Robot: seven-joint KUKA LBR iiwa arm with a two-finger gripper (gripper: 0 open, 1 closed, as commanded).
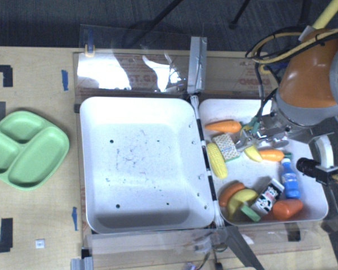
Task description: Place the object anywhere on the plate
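Observation:
The green divided plate (28, 149) lies on the bench at the far left, outside both bins. My gripper (254, 136) is low in the right bin (320, 210), at its upper middle, among toy foods. It sits just right of an orange carrot (222, 126) and a pale dotted block (227, 146). It is just above a yellow piece (253, 154) and a small carrot (271, 155). A yellow corn cob (216, 160) lies along the bin's left wall.
The left bin (141, 162) lies between the plate and the right bin. Near the right bin's front are a blue bottle (290, 182), a black-and-white carton (267, 198), a red-orange fruit (287, 208), a banana (242, 197) and a green block (249, 212).

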